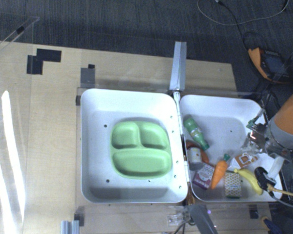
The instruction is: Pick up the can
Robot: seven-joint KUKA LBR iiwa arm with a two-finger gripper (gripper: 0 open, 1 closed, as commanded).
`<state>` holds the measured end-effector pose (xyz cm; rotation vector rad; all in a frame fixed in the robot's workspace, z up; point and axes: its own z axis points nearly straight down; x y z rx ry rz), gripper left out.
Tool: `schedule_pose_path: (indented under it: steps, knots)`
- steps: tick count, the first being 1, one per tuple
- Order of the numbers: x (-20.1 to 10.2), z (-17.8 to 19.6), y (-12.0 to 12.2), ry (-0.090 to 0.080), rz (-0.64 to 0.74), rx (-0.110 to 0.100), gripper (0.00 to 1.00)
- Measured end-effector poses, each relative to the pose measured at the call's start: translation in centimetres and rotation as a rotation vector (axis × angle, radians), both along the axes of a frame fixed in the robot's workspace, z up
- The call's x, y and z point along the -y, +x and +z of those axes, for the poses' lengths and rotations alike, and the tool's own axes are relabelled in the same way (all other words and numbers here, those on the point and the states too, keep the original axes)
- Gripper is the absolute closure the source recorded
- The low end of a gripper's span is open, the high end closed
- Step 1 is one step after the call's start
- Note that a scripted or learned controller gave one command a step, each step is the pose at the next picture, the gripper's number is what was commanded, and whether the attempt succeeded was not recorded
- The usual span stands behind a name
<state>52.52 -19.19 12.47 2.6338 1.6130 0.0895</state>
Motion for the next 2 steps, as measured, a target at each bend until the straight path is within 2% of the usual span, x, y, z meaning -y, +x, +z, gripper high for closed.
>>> schedule_pose_path:
  steps: [1,2]
  knots:
    - [-8.1,9.0,2.9,0.017,-0.103,-0.07,1.0]
    - [-10.5,8.9,3.6,0.011,0.052,-0.075,1.0]
